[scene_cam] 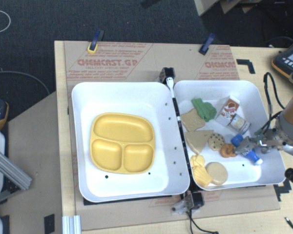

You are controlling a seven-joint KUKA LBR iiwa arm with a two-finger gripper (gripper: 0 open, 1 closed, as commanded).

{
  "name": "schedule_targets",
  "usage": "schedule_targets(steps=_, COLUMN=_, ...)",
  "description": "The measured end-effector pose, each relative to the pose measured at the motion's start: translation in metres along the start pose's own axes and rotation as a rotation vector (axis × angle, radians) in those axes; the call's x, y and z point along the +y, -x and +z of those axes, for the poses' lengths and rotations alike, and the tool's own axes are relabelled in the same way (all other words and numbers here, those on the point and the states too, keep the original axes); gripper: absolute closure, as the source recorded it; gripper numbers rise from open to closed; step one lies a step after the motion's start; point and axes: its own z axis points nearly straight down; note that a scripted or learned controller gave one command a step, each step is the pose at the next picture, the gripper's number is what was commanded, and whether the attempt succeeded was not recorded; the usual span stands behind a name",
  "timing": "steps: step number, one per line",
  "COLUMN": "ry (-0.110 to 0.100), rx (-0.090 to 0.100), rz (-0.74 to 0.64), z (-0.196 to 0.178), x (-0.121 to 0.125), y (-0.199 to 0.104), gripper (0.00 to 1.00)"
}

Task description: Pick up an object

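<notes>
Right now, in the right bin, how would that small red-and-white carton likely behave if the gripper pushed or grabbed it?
The carton looks small and boxy, so probably light and likely to slide, not roll. It lies tilted near the bin wall, so a push may pin it there. Its thin-looking sides might dent under a firm squeeze.

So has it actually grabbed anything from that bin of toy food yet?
Not that I can see. The two-finger gripper is down inside the right white bin, beside a small blue object and a round brown ring-shaped piece. Nothing looks lifted. The yellow three-compartment plastic tray sits in the left white bin. Grasping and lifting remain.
</notes>
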Motion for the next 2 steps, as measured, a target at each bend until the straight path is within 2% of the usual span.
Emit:
schedule_targets(steps=1, ry=0.002, rx=0.001, rz=-0.002, z=0.035, x=0.000, y=-0.002, gripper=0.00)
schedule_targets(steps=2, ry=0.007, rx=-0.003, rz=0.000, z=0.023, x=0.000, y=-0.001, gripper=1.00)
